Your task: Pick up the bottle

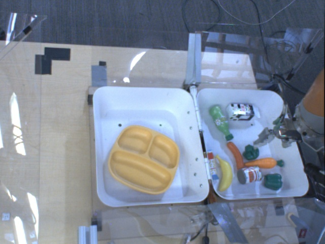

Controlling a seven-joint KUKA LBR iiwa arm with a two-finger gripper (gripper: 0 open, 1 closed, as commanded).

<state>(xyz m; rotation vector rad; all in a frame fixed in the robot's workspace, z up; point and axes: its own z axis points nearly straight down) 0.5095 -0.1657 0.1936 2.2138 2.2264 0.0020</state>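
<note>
The bottle [219, 119] is green and lies on its side in the upper left part of the right bin [292, 189], its cap pointing toward the bin's middle. My gripper [274, 137] hangs over the right side of that bin, well to the right of the bottle and a little lower in the view. Its fingers [264, 136] stand open with nothing between them. The arm's orange band [314, 98] shows at the right edge.
A white and black pouch [239, 112] lies just right of the bottle. Below are a banana [224, 173], an orange sausage [234, 153], a carrot [260, 162], a small can [250, 175] and two green peppers [272, 182]. The left bin [101, 111] holds a yellow divided plate [143, 159].
</note>
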